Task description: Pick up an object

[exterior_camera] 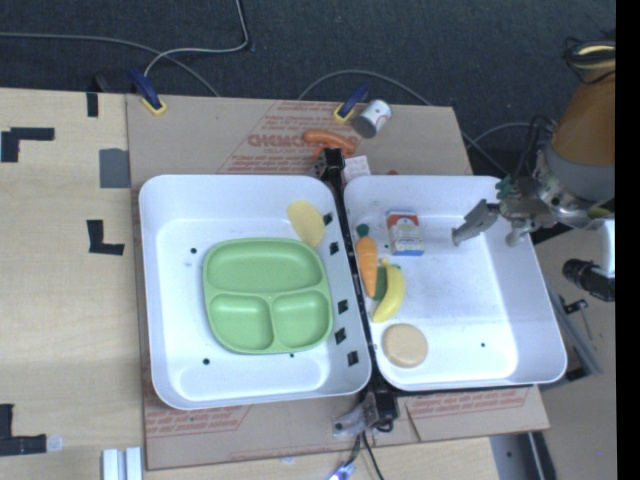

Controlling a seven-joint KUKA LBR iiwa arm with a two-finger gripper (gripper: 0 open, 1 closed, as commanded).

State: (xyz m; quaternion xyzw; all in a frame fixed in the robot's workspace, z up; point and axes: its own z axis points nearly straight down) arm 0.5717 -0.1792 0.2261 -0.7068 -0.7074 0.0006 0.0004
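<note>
My gripper [489, 232] hangs over the right part of the right bin [520, 358], its two grey fingers spread open with nothing between them. To its left a small red and white carton [404, 234] lies on the bin floor. Along the bin's left wall lie an orange carrot [367, 261], a yellow banana [389, 294] with something green beside it, and a round tan bun [405, 345]. All of them are apart from the gripper.
The left bin [165, 268] holds a green divided plate [268, 295] and a pale yellow lemon [306, 222]. An orange sausage-like object [329, 139] and a small grey cylinder [371, 118] lie on the cardboard behind the bins. The arm's orange band [590, 118] is at the right.
</note>
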